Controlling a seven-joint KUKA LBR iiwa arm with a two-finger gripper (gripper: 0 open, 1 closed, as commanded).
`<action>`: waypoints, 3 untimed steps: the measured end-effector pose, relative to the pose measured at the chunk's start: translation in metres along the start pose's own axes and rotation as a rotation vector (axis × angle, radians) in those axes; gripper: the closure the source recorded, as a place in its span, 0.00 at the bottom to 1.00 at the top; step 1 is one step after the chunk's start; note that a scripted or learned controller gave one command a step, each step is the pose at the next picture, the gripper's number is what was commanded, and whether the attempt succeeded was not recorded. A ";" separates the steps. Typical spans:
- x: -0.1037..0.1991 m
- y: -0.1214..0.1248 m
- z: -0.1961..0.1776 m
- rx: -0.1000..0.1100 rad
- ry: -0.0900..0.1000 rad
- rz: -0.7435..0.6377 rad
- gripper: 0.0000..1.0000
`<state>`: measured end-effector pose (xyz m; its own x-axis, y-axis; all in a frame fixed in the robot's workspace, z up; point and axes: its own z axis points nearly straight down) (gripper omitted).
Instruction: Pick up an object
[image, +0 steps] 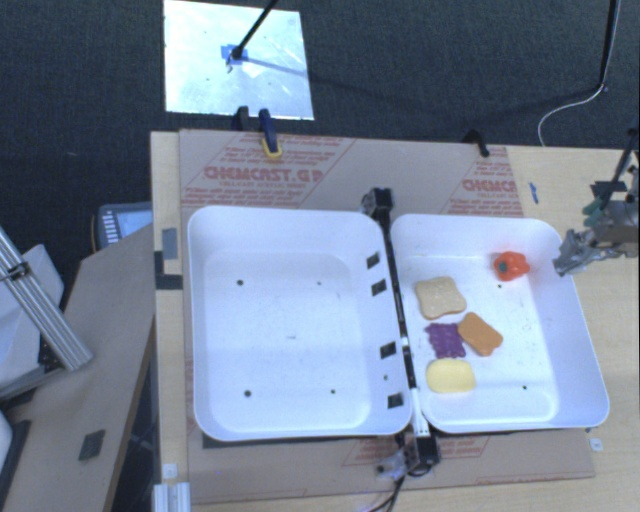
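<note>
Nothing is picked up yet. The claw (572, 262) hovers at the right bin's (560, 400) three o'clock rim; whether its grip is apart I cannot tell. The orange object (510, 265) lies just beside it, at nine o'clock.

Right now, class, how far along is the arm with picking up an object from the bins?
Done: nothing lifted yet. The orange toy, bread slice, purple piece, orange-brown piece and yellow piece all lie in the right bin. In hand: the gripper sits at that bin's right rim. Left: reach in, grasp, lift.
</note>
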<state>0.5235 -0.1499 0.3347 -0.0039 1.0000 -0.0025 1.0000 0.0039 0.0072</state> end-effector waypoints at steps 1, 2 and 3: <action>0.113 0.001 -0.100 -0.007 0.005 -0.012 1.00; 0.209 -0.019 -0.149 -0.001 0.006 -0.012 1.00; 0.275 -0.002 -0.127 0.006 0.004 -0.006 1.00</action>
<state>0.5198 0.1257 0.4613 -0.0104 0.9999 0.0017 0.9999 0.0104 0.0015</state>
